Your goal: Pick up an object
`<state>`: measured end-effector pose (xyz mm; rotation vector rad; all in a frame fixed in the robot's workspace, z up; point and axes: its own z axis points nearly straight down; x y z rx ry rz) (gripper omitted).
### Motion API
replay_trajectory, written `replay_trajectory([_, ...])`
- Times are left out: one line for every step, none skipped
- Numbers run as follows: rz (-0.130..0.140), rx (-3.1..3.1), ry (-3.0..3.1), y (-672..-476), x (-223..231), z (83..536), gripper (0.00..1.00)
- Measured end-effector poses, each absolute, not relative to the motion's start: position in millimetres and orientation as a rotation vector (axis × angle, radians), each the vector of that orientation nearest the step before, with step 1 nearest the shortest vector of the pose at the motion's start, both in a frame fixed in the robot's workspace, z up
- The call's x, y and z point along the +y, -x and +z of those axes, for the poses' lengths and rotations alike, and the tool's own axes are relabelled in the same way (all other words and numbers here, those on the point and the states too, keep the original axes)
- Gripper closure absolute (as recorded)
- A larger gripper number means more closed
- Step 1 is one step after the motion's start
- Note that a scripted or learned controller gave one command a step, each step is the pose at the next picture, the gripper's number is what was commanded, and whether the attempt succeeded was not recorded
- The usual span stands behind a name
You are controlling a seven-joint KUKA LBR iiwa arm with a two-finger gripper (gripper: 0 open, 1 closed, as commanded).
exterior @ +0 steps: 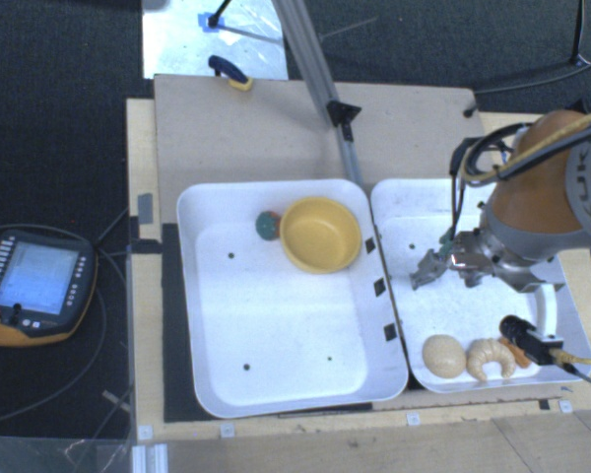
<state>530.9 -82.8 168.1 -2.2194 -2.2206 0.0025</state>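
Cream-pale and rounded, the bun-like lump (443, 356) sits by the near wall of the right bin (424, 313), touching or just beside a tan croissant-shaped piece (490, 359) on its right. That pair looks the likeliest target. Further up the bin floor hangs the gripper (428, 269), with nothing visibly in it. Whether it's spread or closed, I can't tell from this angle. To do this well: come across until square over the round lump, descend straight, then close across its width, clear of wall and neighbour. Over in the left bin (276, 333), a yellow bowl (320, 235) and a small green ball (267, 226) sit touching, well apart from the action.
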Motion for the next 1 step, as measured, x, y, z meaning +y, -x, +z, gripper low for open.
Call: replay_trajectory([0.003,-2.220,2.220,-533.8,-84.0,125.7,0.00])
